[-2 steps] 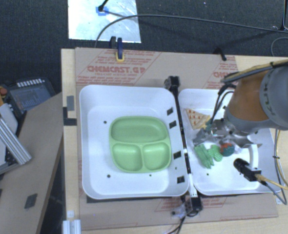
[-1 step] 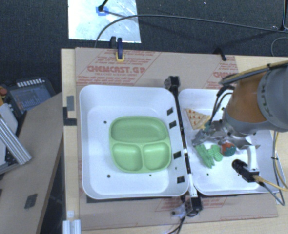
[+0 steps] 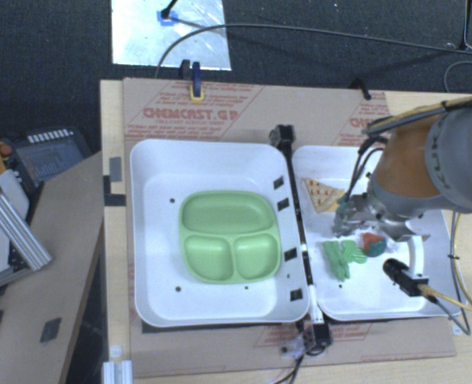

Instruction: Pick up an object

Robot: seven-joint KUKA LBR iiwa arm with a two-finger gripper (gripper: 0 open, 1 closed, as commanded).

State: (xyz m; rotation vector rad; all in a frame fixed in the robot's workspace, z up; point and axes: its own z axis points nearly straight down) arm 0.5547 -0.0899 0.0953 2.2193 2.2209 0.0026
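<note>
while the gripper [image 3: 356, 218] sits low in the right bin [image 3: 380, 298], centre right of frame | finger spread: cannot tell | green object [image 3: 342, 258] just below it, ungrasped | step: approach | next: centre over object, close, lift

Pale green divided plate [image 3: 226, 237], white bins [image 3: 152, 214], green toy [image 3: 344, 256], perhaps red-teal piece [image 3: 373, 242].

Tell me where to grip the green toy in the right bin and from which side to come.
Judging by its pose, grip the green toy across its narrow lower stem, coming straight down from above. It lies flat on the right bin floor, and the red piece crowds its upper right end beneath the gripper.
</note>
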